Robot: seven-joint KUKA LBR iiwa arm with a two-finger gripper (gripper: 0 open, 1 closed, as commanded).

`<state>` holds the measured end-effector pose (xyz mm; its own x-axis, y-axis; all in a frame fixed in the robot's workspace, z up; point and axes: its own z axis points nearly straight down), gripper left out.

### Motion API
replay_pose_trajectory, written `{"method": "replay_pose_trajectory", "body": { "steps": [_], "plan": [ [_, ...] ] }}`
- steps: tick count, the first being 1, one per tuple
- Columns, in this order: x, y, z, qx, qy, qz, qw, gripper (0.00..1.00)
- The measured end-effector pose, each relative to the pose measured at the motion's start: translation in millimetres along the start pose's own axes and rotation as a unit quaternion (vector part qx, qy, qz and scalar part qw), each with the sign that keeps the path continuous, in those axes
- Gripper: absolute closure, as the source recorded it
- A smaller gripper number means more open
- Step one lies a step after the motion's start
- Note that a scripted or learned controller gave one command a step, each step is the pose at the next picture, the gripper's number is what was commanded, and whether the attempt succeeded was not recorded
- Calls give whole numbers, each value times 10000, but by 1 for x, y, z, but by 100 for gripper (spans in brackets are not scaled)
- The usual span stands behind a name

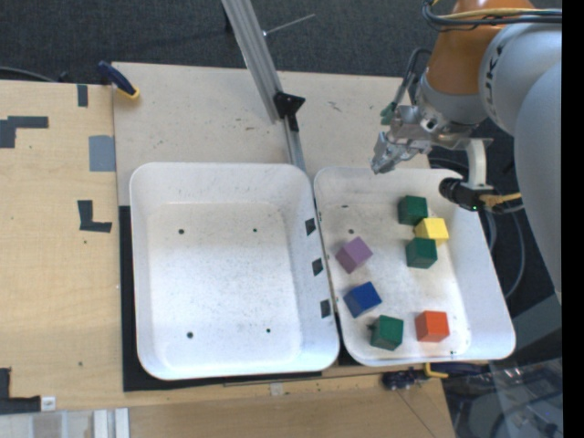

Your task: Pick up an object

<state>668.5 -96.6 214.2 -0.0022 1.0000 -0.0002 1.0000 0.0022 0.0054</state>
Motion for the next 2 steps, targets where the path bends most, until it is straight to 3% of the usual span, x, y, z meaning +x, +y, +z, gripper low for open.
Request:
{"method": "replay_pose_trajectory", "body": {
  "steps": [1, 2],
  "plan": [
    [3, -5, -46, 5, -1, 3, 10000, 100],
    [40, -27, -44, 40, 3, -6, 10000, 100]
  ]
}}
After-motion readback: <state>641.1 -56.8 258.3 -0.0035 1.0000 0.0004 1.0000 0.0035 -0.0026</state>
